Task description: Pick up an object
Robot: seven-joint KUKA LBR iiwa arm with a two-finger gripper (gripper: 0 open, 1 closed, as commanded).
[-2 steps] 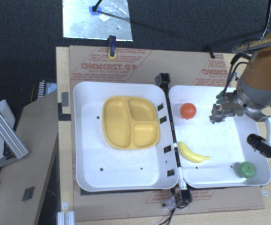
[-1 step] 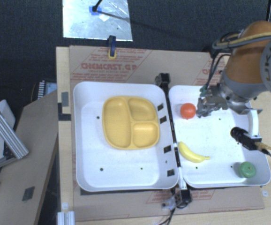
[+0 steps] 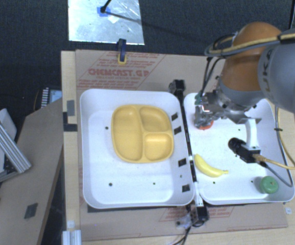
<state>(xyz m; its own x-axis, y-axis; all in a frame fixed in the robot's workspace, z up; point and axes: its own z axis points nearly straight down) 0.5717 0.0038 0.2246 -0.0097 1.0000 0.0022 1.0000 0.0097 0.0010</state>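
1. Nearest the camera, a small green round object (image 3: 269,184) is seen in the near right corner of the right shallow white bin (image 3: 234,190), well apart from the arm.
2. A yellow plastic banana (image 3: 210,166) is laid flat by that bin's left wall, near the black clipped seam (image 3: 184,131) between the bins. It is free of obstruction and judged an easy alternative pick.
3. Further in, the grey two-finger gripper (image 3: 204,115) is lowered at the bin's left side, directly over a small red object (image 3: 204,126), which is judged to be the pick target. Contact cannot be confirmed. Whether the gripper is apart or clamped cannot be told.
4. The bin wall just beside the red object is judged a possible obstruction to closing.
5. A yellow plastic three-compartment plate (image 3: 141,133) is seated mid-left bin (image 3: 101,188), out of the way.
6. Farthest off, a cardboard sheet with red lettering (image 3: 152,70) is laid under the bins, and a silvery square sheet (image 3: 106,24) beyond.
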